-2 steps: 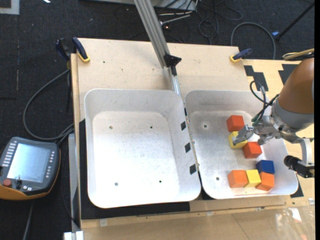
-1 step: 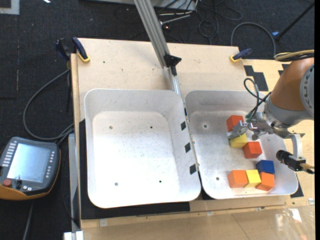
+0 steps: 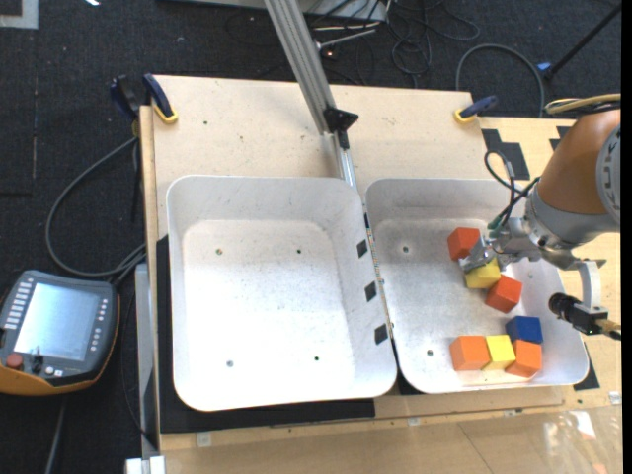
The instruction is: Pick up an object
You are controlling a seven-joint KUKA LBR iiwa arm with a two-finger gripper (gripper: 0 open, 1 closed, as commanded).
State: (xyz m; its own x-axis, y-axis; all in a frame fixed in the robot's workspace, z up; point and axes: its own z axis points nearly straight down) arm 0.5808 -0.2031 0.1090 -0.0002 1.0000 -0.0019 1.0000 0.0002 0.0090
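Several small blocks lie in the right bin (image 3: 415, 363). My gripper (image 3: 485, 261) hangs low over the bin's right half, straight over a yellow block (image 3: 482, 277) and touching or nearly touching its top. An orange block (image 3: 461, 243) sits just left of the gripper and a red-orange block (image 3: 505, 292) just below and to its right. Near the bin's front right corner are a blue block (image 3: 524, 328), an orange block (image 3: 471, 352), a second yellow block (image 3: 501, 349) and another orange block (image 3: 528, 360).
The left bin (image 3: 197, 363) adjoins the right one along a shared rim (image 3: 375, 294). A slanted metal pole (image 3: 306, 57) comes down to the bins' back junction. A teach pendant (image 3: 54, 329) lies off the bench at the left. The arm's grey and orange body (image 3: 583, 181) stands over the right bin's right rim.
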